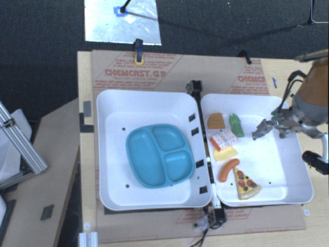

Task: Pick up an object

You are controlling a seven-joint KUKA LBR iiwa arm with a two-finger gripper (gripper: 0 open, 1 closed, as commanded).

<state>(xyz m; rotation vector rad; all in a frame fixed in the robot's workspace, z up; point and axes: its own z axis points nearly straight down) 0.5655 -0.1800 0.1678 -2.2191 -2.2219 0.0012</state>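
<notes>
Gripper (261, 129), jaw state unclear, hovers in the right bin (293, 189) beside a green toy pickle (236, 125), seemingly lining up a grasp.

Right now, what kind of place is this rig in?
Likely a robotics lab pick bench: two white bins on a board, toy food like a pizza slice, a blue divided plate, and the gripper over the right bin.
</notes>
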